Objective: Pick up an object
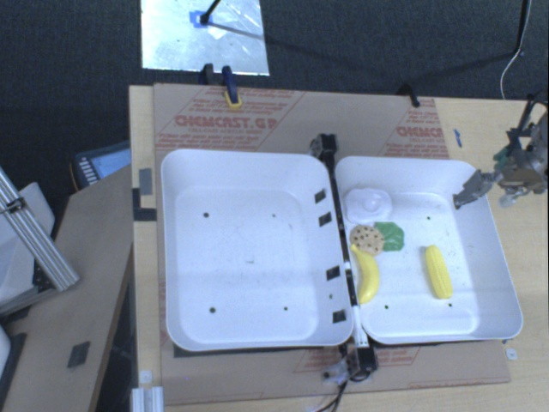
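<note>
Nearest the camera, the left bin [249, 256] holds nothing to grasp. Every candidate lies in the right bin [480, 316]: against its left wall a banana [367, 277], just above it a cookie [367, 239] overlapping a green leaf [391, 235], then a white lid [369, 202], and further right a corn cob [438, 271]. Above that bin's right rim hovers the gripper [467, 194], carrying nothing; its spread I cannot tell. Picking looks unstarted.

Fixed overhead camera (slanted) overlooks both bins [249, 166].
</note>
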`<state>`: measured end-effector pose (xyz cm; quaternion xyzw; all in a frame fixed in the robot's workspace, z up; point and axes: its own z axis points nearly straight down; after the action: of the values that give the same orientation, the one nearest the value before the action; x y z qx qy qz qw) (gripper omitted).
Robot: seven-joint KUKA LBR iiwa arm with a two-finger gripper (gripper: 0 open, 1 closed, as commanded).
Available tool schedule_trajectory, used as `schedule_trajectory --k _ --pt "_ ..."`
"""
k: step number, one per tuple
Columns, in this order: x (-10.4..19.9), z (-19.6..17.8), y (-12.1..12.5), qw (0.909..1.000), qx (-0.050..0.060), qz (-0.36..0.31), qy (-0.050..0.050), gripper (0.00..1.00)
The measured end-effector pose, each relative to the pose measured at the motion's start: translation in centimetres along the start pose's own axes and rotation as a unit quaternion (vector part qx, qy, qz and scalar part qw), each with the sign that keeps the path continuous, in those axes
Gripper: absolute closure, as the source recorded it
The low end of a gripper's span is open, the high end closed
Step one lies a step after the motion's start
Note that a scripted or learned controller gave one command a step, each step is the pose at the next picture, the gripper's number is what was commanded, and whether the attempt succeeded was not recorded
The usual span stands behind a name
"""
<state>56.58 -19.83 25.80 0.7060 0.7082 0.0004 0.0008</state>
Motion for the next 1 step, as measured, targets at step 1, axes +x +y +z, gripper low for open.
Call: schedule_trajectory --k 1 --pt "-0.79 11.94 -3.73 1.0000 0.006 0.002 0.002 0.00"
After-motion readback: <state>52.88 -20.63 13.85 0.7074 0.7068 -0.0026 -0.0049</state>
